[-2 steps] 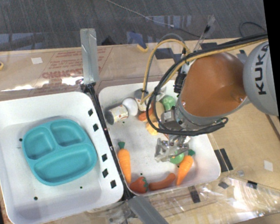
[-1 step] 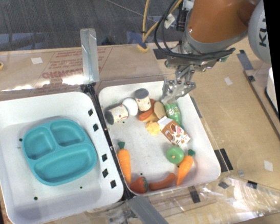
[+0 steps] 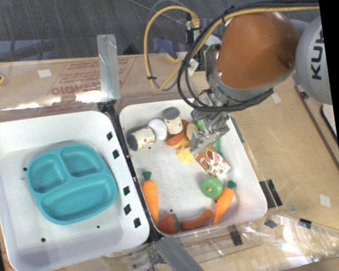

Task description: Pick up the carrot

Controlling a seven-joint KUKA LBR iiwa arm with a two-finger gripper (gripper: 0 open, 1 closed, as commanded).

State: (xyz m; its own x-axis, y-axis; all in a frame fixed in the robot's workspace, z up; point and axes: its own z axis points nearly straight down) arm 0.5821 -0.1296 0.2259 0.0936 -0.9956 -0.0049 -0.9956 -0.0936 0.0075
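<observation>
Two carrots lie in the right bin point(image 3: 154, 112). One carrot point(image 3: 150, 193) lies upright along the bin's left wall, green top pointing away. The other carrot point(image 3: 223, 203) lies tilted near the front right corner, next to a green apple point(image 3: 212, 186). My gripper point(image 3: 206, 130) hangs under the orange wrist band over the bin's back right part, above a small snack packet point(image 3: 212, 162) and yellow piece point(image 3: 186, 155). It is well apart from both carrots. Nothing shows between its fingers.
The left bin point(image 3: 1, 186) holds a teal divided plate point(image 3: 71, 182). The right bin also has small cans point(image 3: 172, 120), a white cup point(image 3: 145, 135), an orange-red item point(image 3: 177, 139), a sausage point(image 3: 195, 221) and a red piece point(image 3: 167, 224) along the front wall. Yellow and black cables point(image 3: 162, 39) loop behind.
</observation>
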